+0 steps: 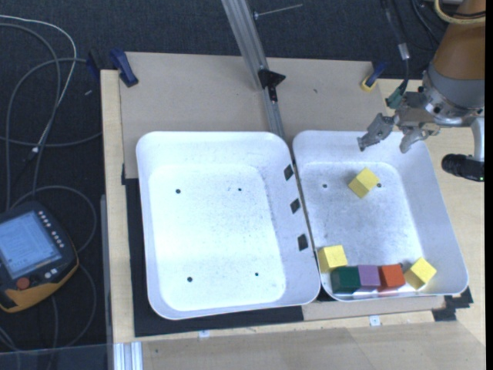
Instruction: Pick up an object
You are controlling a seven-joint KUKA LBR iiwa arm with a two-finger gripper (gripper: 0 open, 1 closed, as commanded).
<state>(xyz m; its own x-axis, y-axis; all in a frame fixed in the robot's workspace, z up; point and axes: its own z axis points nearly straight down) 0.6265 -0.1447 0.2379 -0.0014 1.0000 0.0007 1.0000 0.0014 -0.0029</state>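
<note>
Wooden bench (192, 91) carries 2 white bins (212, 222) on dark carpet (154, 14). My gripper (391, 133) hangs above the right bin (431, 206), fingers apparently spread wide, holding nothing.

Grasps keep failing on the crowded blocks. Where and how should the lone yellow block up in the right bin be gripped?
Grip the lone yellow block across two opposite flat sides, coming straight down from above. It sits rotated to the bin walls, so the tool likely needs turning to match. It has open floor all round, unlike the row below.
</note>
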